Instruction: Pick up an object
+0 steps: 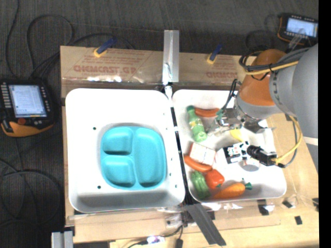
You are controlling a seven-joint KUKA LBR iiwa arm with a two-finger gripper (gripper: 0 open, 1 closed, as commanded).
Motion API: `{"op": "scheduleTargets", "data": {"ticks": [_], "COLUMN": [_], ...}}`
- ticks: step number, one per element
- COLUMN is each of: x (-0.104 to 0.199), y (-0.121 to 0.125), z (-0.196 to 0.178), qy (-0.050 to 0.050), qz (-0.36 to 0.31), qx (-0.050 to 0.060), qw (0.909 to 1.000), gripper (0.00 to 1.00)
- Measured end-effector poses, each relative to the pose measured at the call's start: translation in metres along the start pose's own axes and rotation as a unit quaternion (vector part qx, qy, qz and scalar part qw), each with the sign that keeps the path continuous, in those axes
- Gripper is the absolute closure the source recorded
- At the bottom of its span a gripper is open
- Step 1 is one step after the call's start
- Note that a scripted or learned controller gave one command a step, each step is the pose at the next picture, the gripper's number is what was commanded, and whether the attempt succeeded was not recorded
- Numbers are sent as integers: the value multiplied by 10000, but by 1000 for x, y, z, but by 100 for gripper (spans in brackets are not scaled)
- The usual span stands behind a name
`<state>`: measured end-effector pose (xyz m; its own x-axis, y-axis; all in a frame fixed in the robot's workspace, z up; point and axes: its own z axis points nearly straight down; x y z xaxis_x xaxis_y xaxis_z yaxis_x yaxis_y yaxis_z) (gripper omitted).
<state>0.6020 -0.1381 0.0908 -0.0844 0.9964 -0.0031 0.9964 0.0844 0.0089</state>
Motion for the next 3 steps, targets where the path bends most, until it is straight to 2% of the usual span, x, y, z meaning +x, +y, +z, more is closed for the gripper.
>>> {"op": "scheduleTargets", "data": {"ticks": [1, 2, 3], "x": [-63, 3, -84], "y": [-25, -2, -19], "z": [-2, -114, -43], "qy": [2, 12, 14], "qz": [-625, 176, -795], "qx": [23, 55, 57], "qw": [9980, 9998, 9968], "gripper": [100, 100, 100]}}
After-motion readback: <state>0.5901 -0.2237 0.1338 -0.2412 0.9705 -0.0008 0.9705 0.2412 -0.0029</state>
